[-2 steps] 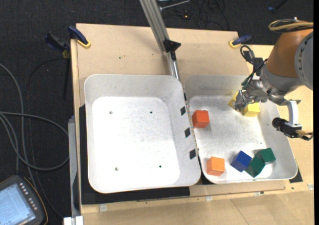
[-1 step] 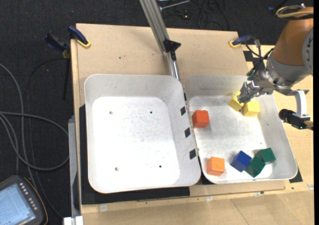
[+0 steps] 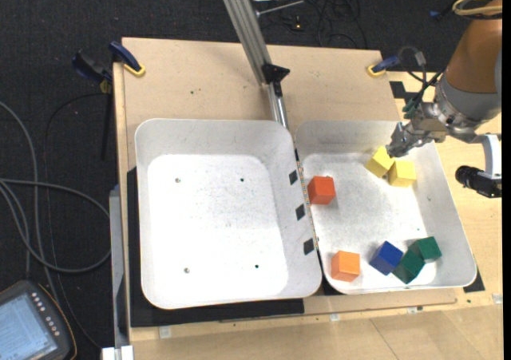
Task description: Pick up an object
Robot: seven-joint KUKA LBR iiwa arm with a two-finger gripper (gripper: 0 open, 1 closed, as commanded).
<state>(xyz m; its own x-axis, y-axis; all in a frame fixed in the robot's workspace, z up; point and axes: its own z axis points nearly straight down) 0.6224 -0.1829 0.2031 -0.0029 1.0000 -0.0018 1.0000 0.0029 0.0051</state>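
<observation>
Orange cube (image 3: 345, 265) at the right bin's front edge lies untouched; jaws (image 3: 397, 149), spacing indiscernible, sit above two touching yellow cubes (image 3: 391, 167), risking a nudge or a double grab.

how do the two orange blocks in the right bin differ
The upper orange block is a deeper red-orange and sits close to the right bin's left wall, about mid-height. The lower orange block is a paler orange and lies near the front edge, with a blue block to its right. The upper one stands alone; the lower one is part of the front row. Both are small cubes of similar size, resting on the bin floor, apart from the claw.
</observation>
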